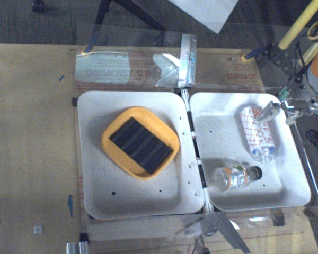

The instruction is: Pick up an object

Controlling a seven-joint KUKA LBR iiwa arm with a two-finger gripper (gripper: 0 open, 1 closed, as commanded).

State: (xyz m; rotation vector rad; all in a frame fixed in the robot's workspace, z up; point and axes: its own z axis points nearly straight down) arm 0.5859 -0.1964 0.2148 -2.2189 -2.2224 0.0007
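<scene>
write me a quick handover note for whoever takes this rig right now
Gripper: at the far right edge of the right bin, just above the red-and-white patterned bottle; finger state unclear, nothing visibly held.
Things: the patterned bottle lies lengthwise in the right bin. The clear plastic bottle with the orange label lies on its side nearer the front. The orange tray with a dark ribbed insert sits in the left bin.
Done: nothing lifted.
Left: grasp and lift one object.

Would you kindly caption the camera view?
Gripper above a red-patterned packet beside a bottle; orange tray in the other bin.
</scene>
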